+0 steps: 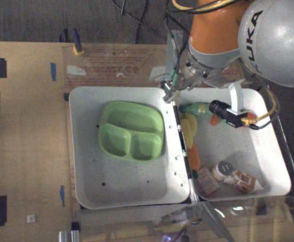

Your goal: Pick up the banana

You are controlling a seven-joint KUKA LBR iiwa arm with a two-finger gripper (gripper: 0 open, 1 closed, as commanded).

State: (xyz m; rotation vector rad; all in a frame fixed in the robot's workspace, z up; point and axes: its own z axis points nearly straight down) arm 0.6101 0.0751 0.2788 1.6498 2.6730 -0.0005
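I see the tool (168,96) low over the far end of the wall where the two bins meet, at the top corner of the left bin (86,175). It is small and dark against the bin edge, and the grey and orange arm (222,24) crowds in above it, so I cannot tell whether it is apart or together; nothing shows in it.

The banana (189,127) lies in the right bin (252,150), close against that bin's left wall, near the tool but apart from it. Its far end meets a green thing (197,108), possibly a bottle lying on its side; that joint is hard to read. Just past the banana's near end, an orange carrot (193,158) runs along the same wall.

In the near corner of the right bin lie a brownish packet (207,181) and a small bottle (232,175) with a grey cap, touching each other.

A green divided plate (131,131) sits in the left bin. The counter (25,135) is pale wood.
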